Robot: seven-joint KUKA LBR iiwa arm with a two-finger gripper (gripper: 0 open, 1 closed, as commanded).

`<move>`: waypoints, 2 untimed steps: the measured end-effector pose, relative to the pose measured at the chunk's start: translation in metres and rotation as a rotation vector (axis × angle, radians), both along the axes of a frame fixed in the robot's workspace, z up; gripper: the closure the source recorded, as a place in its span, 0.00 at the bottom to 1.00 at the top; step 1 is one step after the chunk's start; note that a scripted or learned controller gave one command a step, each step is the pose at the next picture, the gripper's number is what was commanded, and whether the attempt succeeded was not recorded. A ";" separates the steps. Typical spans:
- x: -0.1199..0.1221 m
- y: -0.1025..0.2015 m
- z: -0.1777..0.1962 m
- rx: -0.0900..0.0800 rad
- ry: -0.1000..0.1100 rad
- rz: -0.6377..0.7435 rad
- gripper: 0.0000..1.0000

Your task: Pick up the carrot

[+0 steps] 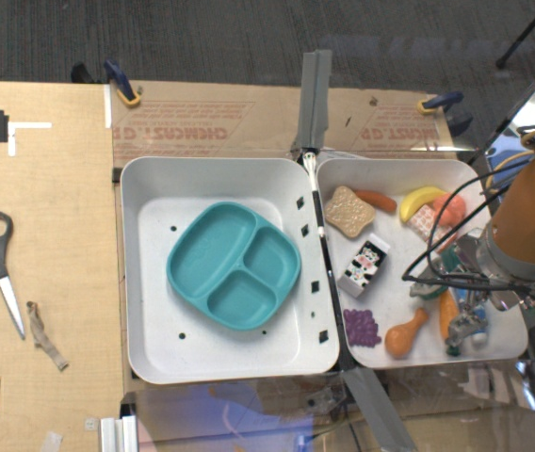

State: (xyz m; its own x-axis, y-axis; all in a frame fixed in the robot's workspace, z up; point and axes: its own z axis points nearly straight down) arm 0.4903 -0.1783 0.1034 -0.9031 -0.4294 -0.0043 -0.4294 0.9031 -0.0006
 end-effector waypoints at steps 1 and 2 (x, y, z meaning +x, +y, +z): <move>0.002 0.002 0.010 0.001 -0.004 0.001 1.00; 0.002 0.002 0.010 0.001 -0.004 0.001 0.00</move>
State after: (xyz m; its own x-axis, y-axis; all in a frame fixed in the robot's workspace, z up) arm 0.4921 -0.1766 0.1130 -0.9027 -0.4302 -0.0083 -0.4302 0.9027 -0.0010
